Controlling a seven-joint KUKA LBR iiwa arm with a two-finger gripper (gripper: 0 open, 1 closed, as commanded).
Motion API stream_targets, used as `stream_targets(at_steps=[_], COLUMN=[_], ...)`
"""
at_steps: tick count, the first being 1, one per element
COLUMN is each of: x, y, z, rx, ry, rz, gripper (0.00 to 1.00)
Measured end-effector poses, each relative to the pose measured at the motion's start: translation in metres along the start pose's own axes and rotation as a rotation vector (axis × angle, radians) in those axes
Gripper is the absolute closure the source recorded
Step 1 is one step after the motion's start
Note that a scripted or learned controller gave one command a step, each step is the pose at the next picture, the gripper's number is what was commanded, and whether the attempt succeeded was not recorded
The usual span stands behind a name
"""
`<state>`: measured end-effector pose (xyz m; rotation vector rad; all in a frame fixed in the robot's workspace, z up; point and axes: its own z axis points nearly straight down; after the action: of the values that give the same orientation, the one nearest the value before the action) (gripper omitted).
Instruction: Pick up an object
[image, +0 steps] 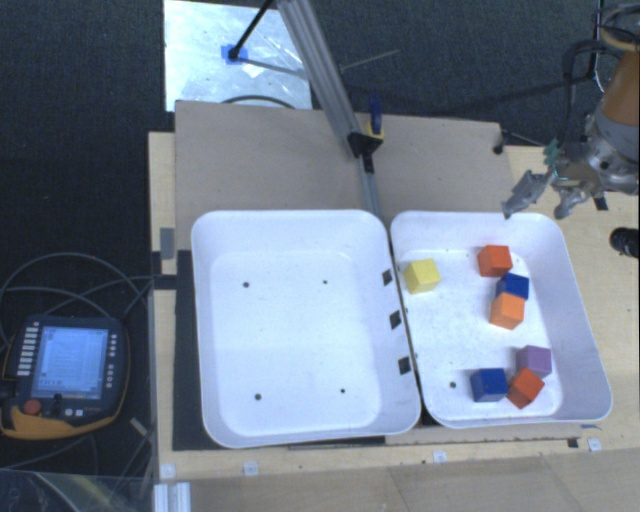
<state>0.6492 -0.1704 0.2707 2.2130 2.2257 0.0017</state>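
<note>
Half-cropped arm (612, 110) (right edge); hand (540, 195) spread.

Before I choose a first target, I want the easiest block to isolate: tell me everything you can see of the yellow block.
The yellow block is a small cube-like piece, plain matte yellow, possibly foam or painted wood. It sits flat on the floor of the right bin, in its upper-left corner near the divide between the bins, turned slightly askew to the bin walls. It stands alone: nothing touches it, and the other blocks lie well to its right. The tool hangs beyond the bin's far rim, away from it.
</note>
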Motion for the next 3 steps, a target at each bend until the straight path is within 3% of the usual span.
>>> stream_targets(at_steps=[1,3], x=[0.000,0.002], y=[0.000,-0.001], z=[0.000,0.123], rx=[0.000,0.005], ry=[0.000,0.002], rz=[0.000,0.001], gripper=[0.00,0.00])
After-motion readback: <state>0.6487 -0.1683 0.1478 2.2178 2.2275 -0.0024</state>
